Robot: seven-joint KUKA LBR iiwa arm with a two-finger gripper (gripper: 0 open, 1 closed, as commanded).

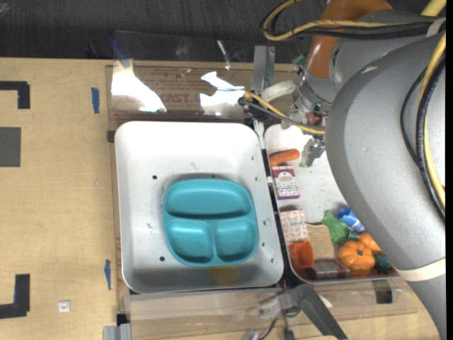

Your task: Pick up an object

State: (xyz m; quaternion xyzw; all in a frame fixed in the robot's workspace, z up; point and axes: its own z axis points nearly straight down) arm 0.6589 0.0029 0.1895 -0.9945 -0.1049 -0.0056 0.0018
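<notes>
The counter [49, 211] is pale tan board marked with black tape corners and short blue tape strips, and behind it lies dark grey carpet [141, 6]. Two white bins sit side by side on it, with a glaring clear plastic sheet [177, 94] at their far edge. The left bin [134, 154] holds a teal tray [210, 220] with three compartments. The right bin [325, 183], partly covered by the grey arm [386, 161], holds small things: an orange piece [284, 156] near its far end, two printed packets [289, 202] along its left wall, and a green piece, a blue piece and a small pumpkin [355, 255] clustered near its front. The end effector [311, 151] hangs over the far end of the right bin, beside the orange piece; whether it is wide or narrow cannot be told.
</notes>
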